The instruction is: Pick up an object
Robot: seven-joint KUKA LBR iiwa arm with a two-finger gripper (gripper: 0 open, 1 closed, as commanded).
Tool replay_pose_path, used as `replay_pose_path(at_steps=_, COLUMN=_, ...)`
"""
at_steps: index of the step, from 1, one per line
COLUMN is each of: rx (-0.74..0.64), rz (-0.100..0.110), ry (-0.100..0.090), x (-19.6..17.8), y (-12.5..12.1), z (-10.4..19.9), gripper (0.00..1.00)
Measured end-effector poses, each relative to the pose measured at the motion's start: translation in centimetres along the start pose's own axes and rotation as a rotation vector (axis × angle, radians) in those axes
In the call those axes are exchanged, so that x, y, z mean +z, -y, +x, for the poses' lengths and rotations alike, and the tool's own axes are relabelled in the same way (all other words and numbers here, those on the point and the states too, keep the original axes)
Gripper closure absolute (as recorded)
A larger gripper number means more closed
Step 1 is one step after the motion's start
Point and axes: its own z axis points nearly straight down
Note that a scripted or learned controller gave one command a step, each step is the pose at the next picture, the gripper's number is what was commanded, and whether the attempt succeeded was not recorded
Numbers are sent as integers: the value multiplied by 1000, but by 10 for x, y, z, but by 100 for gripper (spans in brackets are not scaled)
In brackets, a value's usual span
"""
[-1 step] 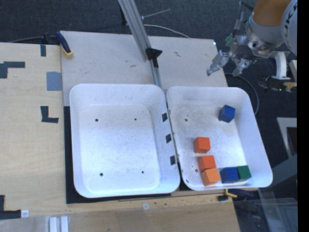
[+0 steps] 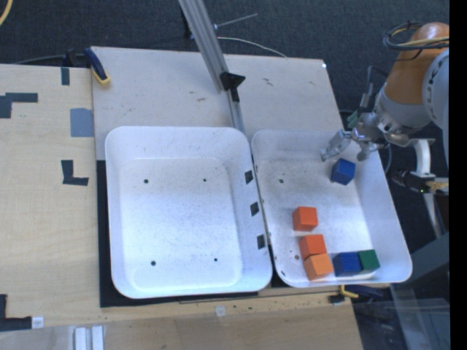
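My gripper (image 2: 347, 150) hovers over the far right part of the right bin (image 2: 286, 159), with its two fingers spread open. A blue cube (image 2: 343, 172) lies just in front of the fingertips, on the bin floor and not between them. Further toward the front of the same bin sit an orange cube (image 2: 306, 218), a second orange cube (image 2: 313, 245) and a third orange cube (image 2: 318, 267). Beside these, at the front right corner, are another blue cube (image 2: 347, 263) and a green cube (image 2: 368, 259).
The left bin (image 2: 175, 141) stands beside the right one, their rims touching. A slanted metal rail (image 2: 208, 42) runs down to the gap between the bins. A blue and yellow clamp (image 2: 96, 65) lies at the bench's far left corner.
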Motion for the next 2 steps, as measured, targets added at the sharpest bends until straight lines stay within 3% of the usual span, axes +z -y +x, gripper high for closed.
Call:
replay_pose_path(at_steps=1, rx=-10, rz=-5, ry=-4, x=15, y=24, z=95, gripper=0)
replay_pose_path(at_steps=2, rx=-4, rz=-1, ry=-2, x=72, y=69, z=101, gripper=0)
